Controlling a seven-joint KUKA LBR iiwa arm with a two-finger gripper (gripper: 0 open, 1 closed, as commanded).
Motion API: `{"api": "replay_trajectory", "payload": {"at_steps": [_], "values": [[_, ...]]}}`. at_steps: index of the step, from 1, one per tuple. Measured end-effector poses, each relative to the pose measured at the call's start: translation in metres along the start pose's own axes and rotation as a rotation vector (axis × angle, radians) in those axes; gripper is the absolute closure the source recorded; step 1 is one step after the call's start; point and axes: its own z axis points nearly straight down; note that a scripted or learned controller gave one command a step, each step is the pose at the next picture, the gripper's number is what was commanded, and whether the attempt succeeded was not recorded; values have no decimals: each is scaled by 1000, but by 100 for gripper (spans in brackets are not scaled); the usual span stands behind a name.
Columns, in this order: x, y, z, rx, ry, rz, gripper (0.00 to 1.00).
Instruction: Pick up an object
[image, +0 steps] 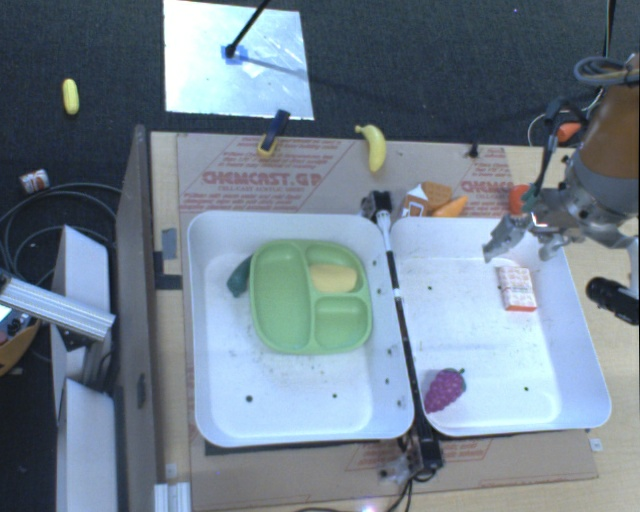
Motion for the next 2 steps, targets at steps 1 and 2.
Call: {"api": "replay_trajectory", "payload": {"at_steps": [1, 2], "values": [[0, 1, -11, -4, 0, -3, 100], [-44, 6, 14, 0, -2, 4, 100]]}}
